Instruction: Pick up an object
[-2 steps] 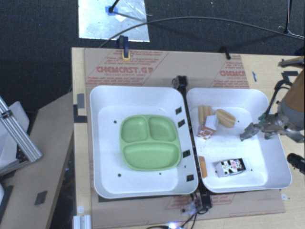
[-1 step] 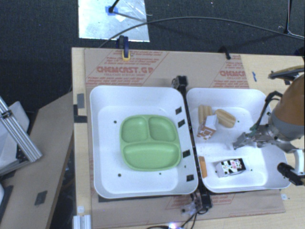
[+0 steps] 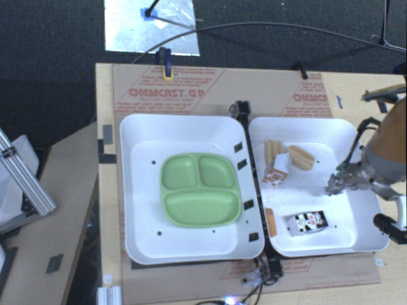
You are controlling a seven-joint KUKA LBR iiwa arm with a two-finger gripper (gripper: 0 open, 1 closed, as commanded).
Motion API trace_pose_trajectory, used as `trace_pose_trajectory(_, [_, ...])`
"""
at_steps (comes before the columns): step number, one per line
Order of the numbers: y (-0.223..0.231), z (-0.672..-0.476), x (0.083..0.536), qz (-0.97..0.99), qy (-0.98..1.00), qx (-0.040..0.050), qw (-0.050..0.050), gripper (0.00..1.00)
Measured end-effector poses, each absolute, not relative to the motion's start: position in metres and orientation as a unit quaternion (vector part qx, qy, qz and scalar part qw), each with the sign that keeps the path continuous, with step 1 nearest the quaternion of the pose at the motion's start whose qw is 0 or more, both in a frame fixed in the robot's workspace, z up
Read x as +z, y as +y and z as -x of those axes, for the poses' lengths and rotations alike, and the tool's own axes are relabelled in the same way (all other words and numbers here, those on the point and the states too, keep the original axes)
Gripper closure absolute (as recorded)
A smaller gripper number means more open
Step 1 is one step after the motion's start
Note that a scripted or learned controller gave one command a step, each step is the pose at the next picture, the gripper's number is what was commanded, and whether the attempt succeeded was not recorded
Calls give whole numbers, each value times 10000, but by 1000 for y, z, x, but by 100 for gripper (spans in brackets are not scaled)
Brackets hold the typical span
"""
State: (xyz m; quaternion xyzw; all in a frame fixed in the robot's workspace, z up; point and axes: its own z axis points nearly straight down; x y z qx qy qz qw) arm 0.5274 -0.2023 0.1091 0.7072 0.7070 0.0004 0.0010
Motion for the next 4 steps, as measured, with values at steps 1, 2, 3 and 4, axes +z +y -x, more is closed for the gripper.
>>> trace_pose_trajectory(1, [-200,-528,173,-7056,7086,17,36,100])
trace_pose_trajectory(2, [-204,-529,238,-7054,7088,18,43,100])
trace_pose_trajectory(3, [-205,-530,281,-7051,7091,15,34,100])
trace_pose_trajectory(4, [-155,-534,266,-7041,7101,11,8,100])
